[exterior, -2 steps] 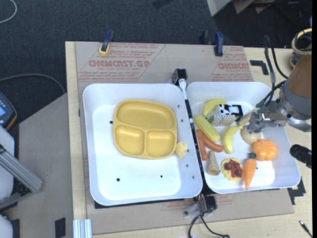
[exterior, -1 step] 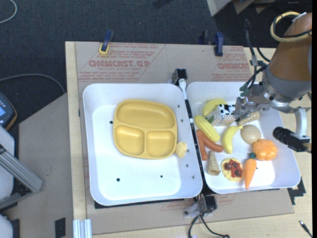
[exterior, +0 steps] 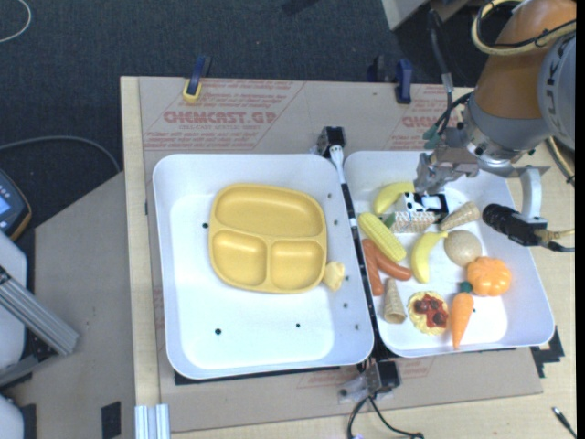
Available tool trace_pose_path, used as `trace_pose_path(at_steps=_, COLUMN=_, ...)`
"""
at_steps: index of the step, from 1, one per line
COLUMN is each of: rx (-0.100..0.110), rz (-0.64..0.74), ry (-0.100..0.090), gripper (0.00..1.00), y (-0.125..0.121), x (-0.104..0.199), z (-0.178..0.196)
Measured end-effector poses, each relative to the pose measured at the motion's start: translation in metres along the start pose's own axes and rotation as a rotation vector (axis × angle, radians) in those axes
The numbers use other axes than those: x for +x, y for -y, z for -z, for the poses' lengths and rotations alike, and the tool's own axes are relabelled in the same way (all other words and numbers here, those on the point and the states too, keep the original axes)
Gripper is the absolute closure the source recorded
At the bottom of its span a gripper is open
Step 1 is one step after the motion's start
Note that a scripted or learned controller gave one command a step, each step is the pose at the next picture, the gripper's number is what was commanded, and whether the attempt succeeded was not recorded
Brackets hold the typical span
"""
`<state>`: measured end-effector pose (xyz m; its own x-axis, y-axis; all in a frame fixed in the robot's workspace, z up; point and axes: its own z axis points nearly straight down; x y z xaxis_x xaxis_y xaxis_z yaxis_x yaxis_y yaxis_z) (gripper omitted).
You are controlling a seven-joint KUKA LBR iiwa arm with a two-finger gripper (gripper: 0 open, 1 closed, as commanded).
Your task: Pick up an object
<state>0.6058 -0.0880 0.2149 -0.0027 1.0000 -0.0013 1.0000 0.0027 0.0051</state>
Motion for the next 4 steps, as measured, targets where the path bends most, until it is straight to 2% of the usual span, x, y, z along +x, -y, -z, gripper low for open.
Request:
trace_pose_path(at_steps=1, rx=-0.003, rz=0.0, ry=0.001, gripper=1.0, y=-0.057, x=0.007, z=0.017)
trace_pose_path(at_steps=2, rx=0.008, rz=-0.002, ry=-0.001, gripper=1.0, y=-0.052, x=0.01, z=-0.001)
trace_pose_path(at_steps=3, rx=0.007, rz=-0.003, ry=-0.001, gripper=1.0, y=-0.041, x=0.012, z=0.013)
trace_pose_path(at_steps=4, rx=0.002, rz=-0.003, ry=0.001, gripper=1.0, y=-0.044, x=0.007, z=0.016)
